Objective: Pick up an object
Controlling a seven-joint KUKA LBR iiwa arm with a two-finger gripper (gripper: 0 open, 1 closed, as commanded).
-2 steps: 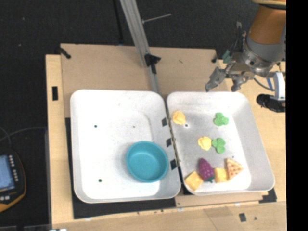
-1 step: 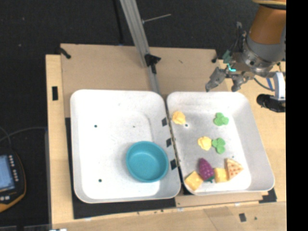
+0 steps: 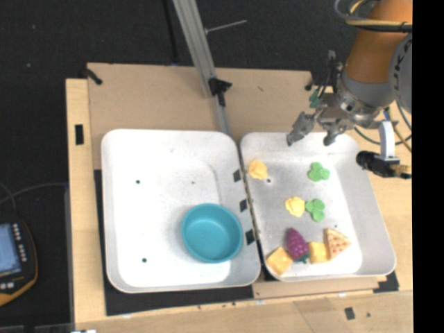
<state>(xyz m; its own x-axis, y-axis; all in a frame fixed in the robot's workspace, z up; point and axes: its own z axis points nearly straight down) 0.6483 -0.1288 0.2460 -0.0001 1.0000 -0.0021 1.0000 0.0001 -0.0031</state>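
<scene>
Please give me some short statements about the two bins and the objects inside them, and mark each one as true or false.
1. The blue bowl lies in the left bin. True.
2. The tool holds the purple grapes between its fingers. False: the purple grapes lie near the front of the right bin, and the tool is open with nothing between its fingers.
3. Two green pieces lie in the right bin. True.
4. The pizza slice is in the left bin. False: the pizza slice lies in the right bin, near its front right corner.
5. The tool is over the far edge of the right bin. True.
</scene>
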